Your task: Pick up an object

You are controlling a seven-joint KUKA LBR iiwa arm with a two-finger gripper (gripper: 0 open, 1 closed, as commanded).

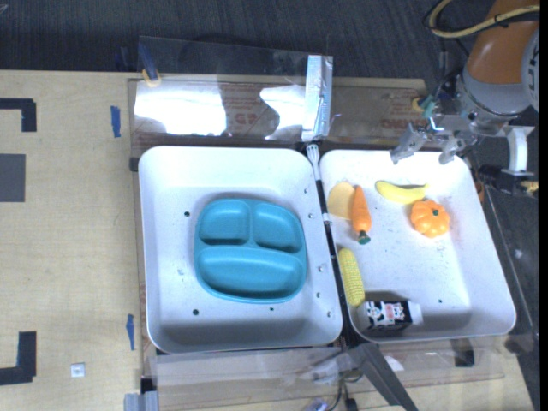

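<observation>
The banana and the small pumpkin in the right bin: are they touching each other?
Apart. In the camera view, a strip of white bin floor shows between the banana and the pumpkin, which lies just below the banana's right end.

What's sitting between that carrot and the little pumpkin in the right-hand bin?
In the camera view, only bare white bin floor separates the carrot and pumpkin; the banana lies just above that gap.

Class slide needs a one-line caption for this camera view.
Gripper open above right bin holding banana, pumpkin, carrot, corn; blue tray in left bin.
</observation>
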